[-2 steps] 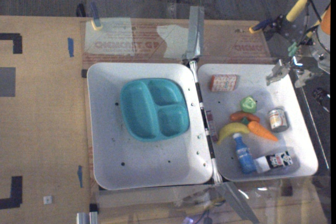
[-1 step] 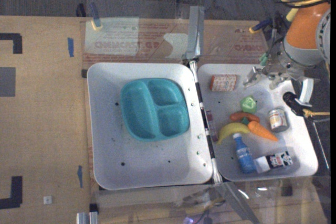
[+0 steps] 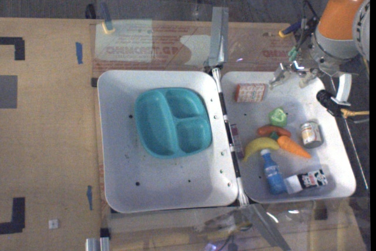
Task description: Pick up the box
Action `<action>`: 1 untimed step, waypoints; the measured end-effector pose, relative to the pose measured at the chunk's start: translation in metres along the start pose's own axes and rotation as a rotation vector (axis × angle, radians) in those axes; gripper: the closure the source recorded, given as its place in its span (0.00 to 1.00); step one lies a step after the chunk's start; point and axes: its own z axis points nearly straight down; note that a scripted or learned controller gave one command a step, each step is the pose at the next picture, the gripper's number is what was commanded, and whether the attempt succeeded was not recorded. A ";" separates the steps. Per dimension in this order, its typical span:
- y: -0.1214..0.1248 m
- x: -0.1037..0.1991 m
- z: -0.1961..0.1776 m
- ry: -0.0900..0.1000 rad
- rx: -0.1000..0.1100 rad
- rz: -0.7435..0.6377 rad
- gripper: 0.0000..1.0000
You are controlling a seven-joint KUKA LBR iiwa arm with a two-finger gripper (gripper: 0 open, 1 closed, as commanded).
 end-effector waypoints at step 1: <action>0.001 0.056 0.078 -0.003 0.009 0.047 0.00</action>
